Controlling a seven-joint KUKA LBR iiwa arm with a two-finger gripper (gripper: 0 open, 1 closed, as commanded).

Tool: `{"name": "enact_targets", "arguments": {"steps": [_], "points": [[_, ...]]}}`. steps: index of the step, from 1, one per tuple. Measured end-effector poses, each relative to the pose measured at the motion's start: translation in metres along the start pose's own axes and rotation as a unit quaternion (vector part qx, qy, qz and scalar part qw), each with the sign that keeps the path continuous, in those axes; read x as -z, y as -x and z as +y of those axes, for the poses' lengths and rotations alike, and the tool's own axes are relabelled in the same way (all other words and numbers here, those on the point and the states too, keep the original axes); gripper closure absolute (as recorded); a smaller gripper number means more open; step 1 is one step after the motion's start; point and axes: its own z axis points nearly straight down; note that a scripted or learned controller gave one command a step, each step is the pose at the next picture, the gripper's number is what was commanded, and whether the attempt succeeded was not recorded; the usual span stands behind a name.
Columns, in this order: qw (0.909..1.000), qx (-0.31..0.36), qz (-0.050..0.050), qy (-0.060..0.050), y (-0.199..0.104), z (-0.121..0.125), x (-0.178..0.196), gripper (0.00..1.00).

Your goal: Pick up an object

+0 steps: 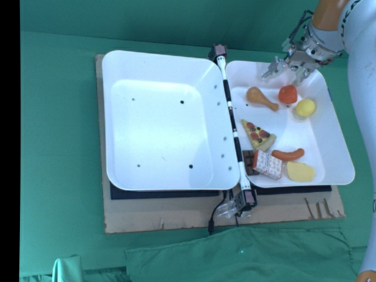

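Below the tool [288, 70], in the far part of the right bin [338, 157], lie the nearest candidates for the pick: a red tomato [287, 94], a chicken drumstick [261, 98] to its left and a yellow lemon [305, 107] to its right. No object sits between the fingers; the tool hangs with its fingers spread wide and carries nothing, poised just above the bin's far rim. Farther toward the near edge of the same bin lie a pizza slice [258, 135], a sausage [288, 154], a chocolate bar [249, 161], a patterned packet [268, 164] touching the bar, and a yellow potato-like piece [300, 171]. The left bin [117, 69] stands beside the right one on the counter [59, 98], with a black-and-white rod [231, 116] running between them. Judged from this arrangement, the task is at its approach stage: descent, closure on one object and lift all remain to be done.
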Motion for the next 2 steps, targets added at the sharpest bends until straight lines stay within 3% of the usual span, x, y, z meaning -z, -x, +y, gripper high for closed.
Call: {"name": "enact_targets", "arguments": {"steps": [1,2], "points": [[1.0,0.001,0.006,-0.006,-0.006,-0.001,0.008,1.0],[0.9999,-0.002,-0.001,0.012,-0.004,-0.009,0.069,1.0]]}}
